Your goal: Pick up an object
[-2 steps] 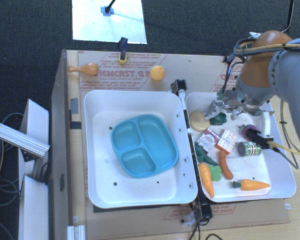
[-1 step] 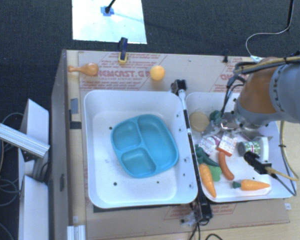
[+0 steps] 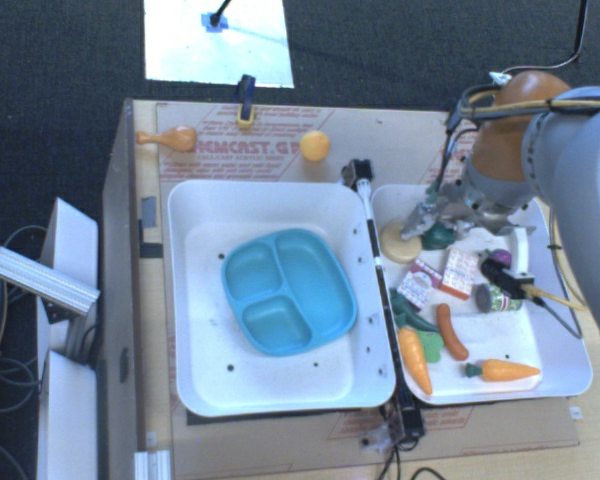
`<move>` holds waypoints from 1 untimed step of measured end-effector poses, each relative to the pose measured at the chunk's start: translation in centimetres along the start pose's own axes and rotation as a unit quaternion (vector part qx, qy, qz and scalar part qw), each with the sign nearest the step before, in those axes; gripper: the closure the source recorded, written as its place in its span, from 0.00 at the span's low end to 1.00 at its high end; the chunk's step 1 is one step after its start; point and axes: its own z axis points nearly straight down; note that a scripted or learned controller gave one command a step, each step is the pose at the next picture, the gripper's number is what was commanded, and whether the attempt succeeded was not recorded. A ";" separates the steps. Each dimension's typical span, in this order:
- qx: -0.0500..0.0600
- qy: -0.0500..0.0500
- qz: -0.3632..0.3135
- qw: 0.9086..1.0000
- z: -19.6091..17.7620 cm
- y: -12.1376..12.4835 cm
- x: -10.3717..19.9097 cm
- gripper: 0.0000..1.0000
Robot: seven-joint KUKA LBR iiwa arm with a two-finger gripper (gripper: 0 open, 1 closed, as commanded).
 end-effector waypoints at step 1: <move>-0.002 -0.001 -0.001 1.000 -1.2 0.2 0.0 1.00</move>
